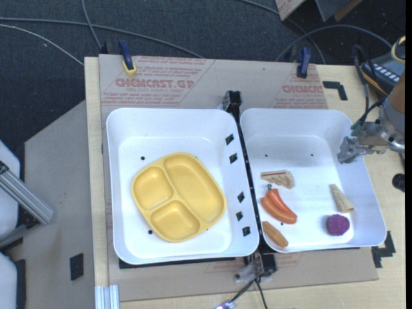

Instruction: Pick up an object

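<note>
— Where are the objects to be picked found?

— Five small items are seen in the right bin (309, 131): a purple ball (338, 224) near the front right corner, a beige stick (341, 198) just behind it, an orange carrot-shaped piece (279, 206) near the middle, a tan wedge (278, 179) behind that, and an orange-brown oblong piece (275, 235) at the front edge. All are lying apart from one another on the white floor.

— And the gripper?

— The gripper (351, 148) is seen at the right bin's far right rim, well apart from every item. Nothing is held by it; whether it is spread or closed cannot be told.

— What is held in the other bin?

— A yellow three-compartment tray (178, 196) is laid in the left bin (167, 124).

— What is the setting?

— Both bins are set on a brown paper-covered board (161, 82) printed with red lettering, fastened at the back by two clamps (127, 58). Dark carpet (51, 76) crossed by cables (84, 8) is seen behind it.
</note>
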`<state>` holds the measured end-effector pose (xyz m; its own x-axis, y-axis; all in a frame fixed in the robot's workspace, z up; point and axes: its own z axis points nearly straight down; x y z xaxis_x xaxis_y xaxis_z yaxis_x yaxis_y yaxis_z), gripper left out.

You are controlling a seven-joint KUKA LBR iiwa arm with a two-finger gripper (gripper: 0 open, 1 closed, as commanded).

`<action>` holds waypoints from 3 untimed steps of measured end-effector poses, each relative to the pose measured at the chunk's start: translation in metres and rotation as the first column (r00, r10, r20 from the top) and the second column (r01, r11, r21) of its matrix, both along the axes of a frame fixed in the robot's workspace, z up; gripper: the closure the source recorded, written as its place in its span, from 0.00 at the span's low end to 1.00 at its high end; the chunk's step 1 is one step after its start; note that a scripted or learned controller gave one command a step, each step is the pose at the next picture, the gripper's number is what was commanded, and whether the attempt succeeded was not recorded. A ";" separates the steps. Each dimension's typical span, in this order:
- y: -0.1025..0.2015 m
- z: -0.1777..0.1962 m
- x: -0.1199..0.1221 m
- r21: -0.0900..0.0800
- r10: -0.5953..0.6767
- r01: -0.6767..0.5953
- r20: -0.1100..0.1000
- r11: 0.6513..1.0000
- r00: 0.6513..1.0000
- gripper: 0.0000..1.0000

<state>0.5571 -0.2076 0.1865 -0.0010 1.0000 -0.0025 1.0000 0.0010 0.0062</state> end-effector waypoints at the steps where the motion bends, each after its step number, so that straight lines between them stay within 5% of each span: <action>1: -0.006 0.064 0.003 -0.001 0.000 0.000 0.002 1.000 1.000 1.00; 2: -0.007 0.075 0.003 0.002 0.000 0.000 -0.003 1.000 1.000 1.00; 3: 0.047 0.060 0.013 0.005 0.005 -0.005 -0.008 1.000 1.000 1.00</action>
<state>0.5702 -0.1605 0.2469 -0.0057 1.0000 0.0026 1.0000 0.0058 -0.0018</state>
